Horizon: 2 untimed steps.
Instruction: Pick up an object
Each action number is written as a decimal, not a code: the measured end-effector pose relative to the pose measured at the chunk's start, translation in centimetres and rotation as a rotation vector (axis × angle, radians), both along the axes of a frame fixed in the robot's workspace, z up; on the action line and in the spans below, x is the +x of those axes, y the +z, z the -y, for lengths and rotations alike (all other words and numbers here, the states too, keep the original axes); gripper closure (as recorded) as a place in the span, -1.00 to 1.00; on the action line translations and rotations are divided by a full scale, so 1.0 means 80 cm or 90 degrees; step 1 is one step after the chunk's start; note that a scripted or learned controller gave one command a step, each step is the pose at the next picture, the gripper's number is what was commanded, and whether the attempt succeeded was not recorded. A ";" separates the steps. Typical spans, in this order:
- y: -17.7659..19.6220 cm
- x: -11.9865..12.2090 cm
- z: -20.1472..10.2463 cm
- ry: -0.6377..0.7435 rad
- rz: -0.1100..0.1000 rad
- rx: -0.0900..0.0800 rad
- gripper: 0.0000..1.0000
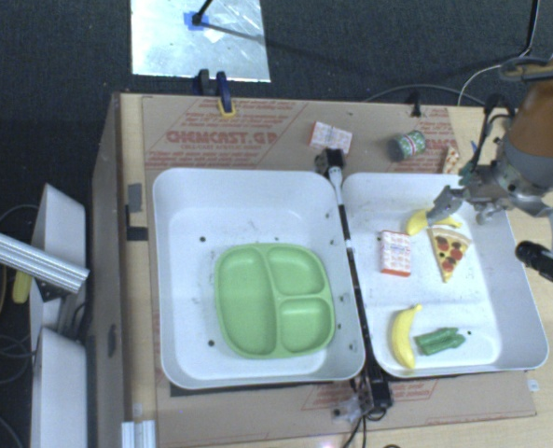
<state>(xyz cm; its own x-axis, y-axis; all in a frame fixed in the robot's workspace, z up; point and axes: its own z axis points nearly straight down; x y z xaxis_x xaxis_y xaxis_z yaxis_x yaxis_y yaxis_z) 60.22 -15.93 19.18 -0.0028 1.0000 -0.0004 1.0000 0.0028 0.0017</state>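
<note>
1. Here, the tool (447, 203) hovered over the right bin (523, 320), beside a small banana (418, 222) and a pizza slice (449, 251).
2. Its opening could not be told.
3. A good grasp called for centring over one item, clear of its neighbour.

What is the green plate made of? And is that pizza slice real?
The green plate looks like smooth moulded plastic: one even colour with soft, rounded dividers. The pizza slice is most likely a plastic toy, since its colours are flat and bright and its edges crisp, though the view is too small to be sure.
</note>
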 end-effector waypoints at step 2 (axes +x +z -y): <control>-0.128 0.026 -0.048 0.000 0.006 -0.002 -1.00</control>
